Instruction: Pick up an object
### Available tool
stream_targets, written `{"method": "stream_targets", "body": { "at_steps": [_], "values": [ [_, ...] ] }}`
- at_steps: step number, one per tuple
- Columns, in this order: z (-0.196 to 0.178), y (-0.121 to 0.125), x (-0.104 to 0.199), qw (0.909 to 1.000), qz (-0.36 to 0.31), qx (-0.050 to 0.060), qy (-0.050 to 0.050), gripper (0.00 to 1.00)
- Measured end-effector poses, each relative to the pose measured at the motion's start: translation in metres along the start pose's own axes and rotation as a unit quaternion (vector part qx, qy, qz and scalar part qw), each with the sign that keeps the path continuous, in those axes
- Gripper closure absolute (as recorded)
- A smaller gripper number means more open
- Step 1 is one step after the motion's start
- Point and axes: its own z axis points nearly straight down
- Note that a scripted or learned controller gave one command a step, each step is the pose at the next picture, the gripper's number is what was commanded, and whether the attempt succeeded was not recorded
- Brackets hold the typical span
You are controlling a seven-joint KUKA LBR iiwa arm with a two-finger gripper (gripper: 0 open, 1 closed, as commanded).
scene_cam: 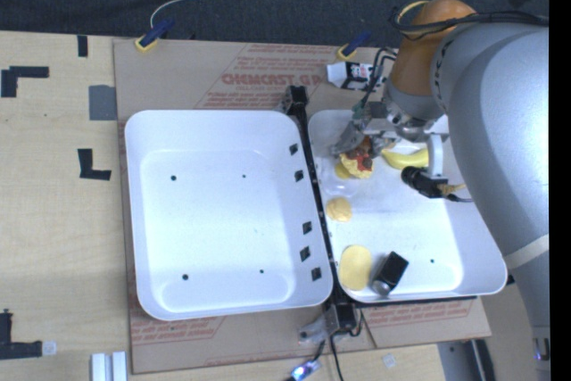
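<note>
A KUKA arm [500,103] lowers its pincer [357,141] into the far corner of the right bin [419,227], directly over a yellow-and-red piece [357,165] that looks like the object it means to lift. Whether the pincer is spread or pressed together cannot be told from this angle, and nothing can be seen gripped in it.

A curved yellow piece [406,159] lies in the same far end of the right bin, just beside the first. A small pale-yellow lump [339,210] sits midway along the bin's left wall. A yellow oval [355,267] and a black block [389,272] rest close together at the bin's near edge.

The loose scatter suggests items tipped in for picking rather than arranged. The pair crowded in the far corner may be harder to take singly.

The left bin [214,210] sits right against the right bin, probably as the drop-off side. Both stand on a brown sheet [259,80] on the desk [53,192]. Beyond the right bin's far rim the sheet carries red print reading "CHEMCAST"; the letters after it are too small to read.
</note>
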Motion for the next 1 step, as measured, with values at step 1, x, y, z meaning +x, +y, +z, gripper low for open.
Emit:
{"method": "stream_targets", "body": {
  "at_steps": [1],
  "values": [
    [-0.0973,0.0025,0.0972,1.0,-0.004,-0.005,0.004,1.0]
  ]
}}
